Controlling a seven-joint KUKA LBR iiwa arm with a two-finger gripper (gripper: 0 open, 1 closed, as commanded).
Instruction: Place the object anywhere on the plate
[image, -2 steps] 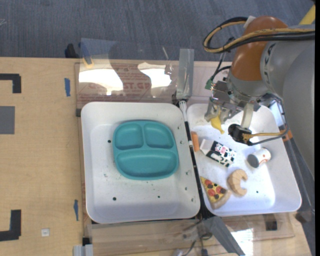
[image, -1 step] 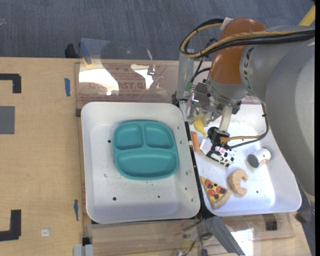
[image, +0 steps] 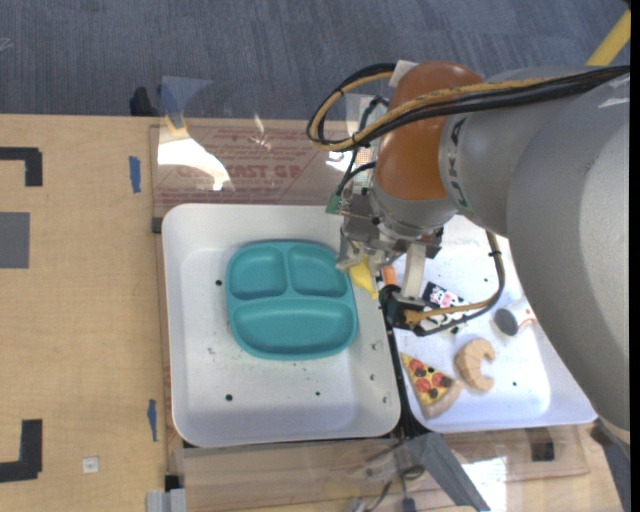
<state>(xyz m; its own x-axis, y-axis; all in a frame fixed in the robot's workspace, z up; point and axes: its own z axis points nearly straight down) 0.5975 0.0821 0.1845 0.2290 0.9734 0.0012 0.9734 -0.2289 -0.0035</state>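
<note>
A teal divided plate (image: 290, 300) lies in the left white bin (image: 200, 390). My gripper (image: 366, 272) hangs over the divider between the two bins, just off the plate's right edge. It is shut on a small yellow object (image: 362, 281), which pokes out below the fingers beside the plate's upper right corner. The object is close to the plate rim and not resting on the plate. The grey arm with its orange band (image: 420, 140) hides the back part of the right bin.
The right bin (image: 530, 400) holds a toy pizza slice (image: 430, 384), a tan curved piece (image: 476, 364), a small grey round thing (image: 506, 322) and a black-and-pink item (image: 440, 296). A black cable (image: 440, 318) loops below the gripper. Cardboard bench lies to the left.
</note>
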